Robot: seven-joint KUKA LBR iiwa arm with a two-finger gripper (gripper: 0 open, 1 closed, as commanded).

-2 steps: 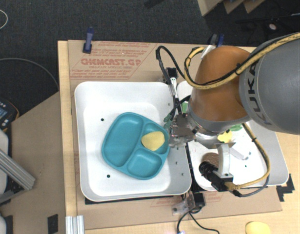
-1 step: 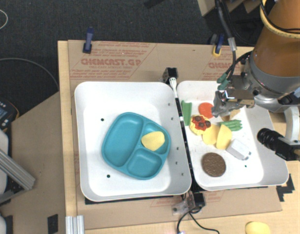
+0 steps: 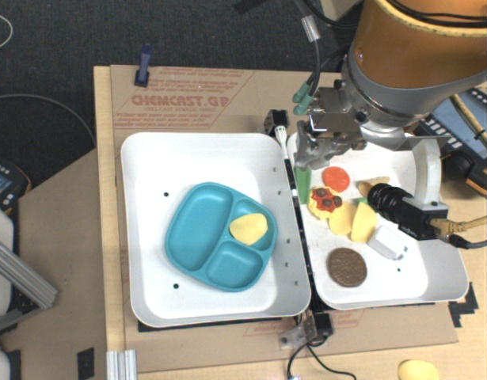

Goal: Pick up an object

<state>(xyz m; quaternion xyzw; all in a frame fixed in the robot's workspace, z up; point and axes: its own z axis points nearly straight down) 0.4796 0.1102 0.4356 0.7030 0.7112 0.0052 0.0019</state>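
Within the right bin (image 3: pixel 441 287), toy foods cluster: a red tomato slice (image 3: pixel 336 178), small pizza (image 3: pixel 325 202), yellow wedges (image 3: pixel 354 220) and brown cookie (image 3: pixel 347 267). Above their upper-left edge hangs the gripper (image 3: pixel 313 155); whether it is open or closed cannot be told. Left bin (image 3: pixel 148 212): blue divided plate (image 3: pixel 203 236) holding a yellow piece (image 3: pixel 248 228). Cardboard (image 3: pixel 188 97) reads "CHEMCAST".

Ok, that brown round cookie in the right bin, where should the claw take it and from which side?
Take the cookie across its round rim, coming straight down from above. It lies flat on the right bin's floor, so only its edges offer a hold. It sits apart from the yellow pieces above it, leaving room around it.
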